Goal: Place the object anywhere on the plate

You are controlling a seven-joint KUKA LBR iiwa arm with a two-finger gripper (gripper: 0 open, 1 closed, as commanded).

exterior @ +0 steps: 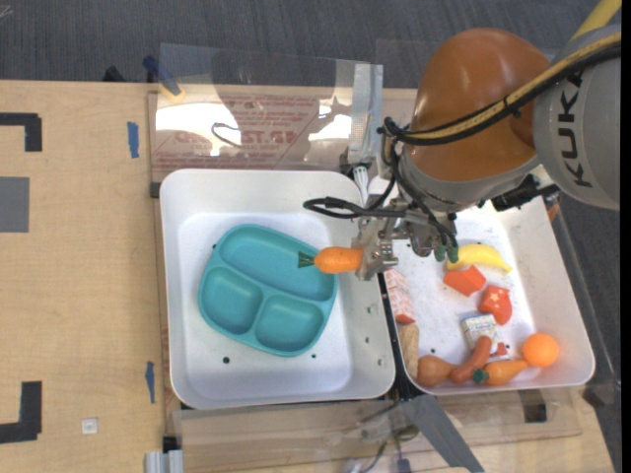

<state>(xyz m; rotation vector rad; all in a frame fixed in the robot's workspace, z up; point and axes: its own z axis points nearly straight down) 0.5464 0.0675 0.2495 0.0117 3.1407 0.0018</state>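
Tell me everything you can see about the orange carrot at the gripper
The carrot is a small toy, smooth and glossy like plastic, bright orange with a dark green stub at its left tip. It lies roughly level, pointing left, with its right end between the fingers of the gripper. It sits over the right edge of the teal plate, a three-compartment tray in the left bin. Whether it touches the plate or hangs just above it cannot be told from this view.

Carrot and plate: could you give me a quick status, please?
Hand shut on carrot. Carrot over plate's right edge, not released. Nothing in the way.
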